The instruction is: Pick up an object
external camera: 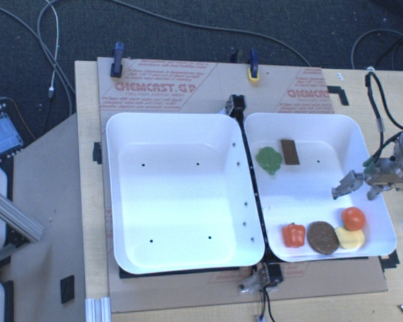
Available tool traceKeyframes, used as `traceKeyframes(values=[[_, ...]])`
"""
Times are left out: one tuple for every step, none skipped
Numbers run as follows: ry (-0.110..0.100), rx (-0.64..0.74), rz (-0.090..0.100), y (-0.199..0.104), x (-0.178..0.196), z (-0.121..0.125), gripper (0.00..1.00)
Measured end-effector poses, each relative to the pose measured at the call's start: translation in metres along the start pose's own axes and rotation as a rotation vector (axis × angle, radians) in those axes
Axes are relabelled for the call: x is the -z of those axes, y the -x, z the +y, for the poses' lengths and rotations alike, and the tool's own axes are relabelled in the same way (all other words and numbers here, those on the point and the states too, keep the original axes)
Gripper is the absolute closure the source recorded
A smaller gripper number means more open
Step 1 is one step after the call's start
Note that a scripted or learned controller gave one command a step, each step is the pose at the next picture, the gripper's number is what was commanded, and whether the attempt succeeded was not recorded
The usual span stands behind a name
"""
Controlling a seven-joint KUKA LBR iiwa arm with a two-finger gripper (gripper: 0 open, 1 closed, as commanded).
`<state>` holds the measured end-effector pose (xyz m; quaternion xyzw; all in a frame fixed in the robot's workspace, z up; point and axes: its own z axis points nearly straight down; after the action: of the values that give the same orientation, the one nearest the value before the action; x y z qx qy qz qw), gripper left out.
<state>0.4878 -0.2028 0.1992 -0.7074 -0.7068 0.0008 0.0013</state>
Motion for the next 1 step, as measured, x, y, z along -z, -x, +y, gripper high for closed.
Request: traceKeyframes(values=[[0.004, 0.001, -0.001, -0.0001, 0.0016, 0.0009, 0.0]])
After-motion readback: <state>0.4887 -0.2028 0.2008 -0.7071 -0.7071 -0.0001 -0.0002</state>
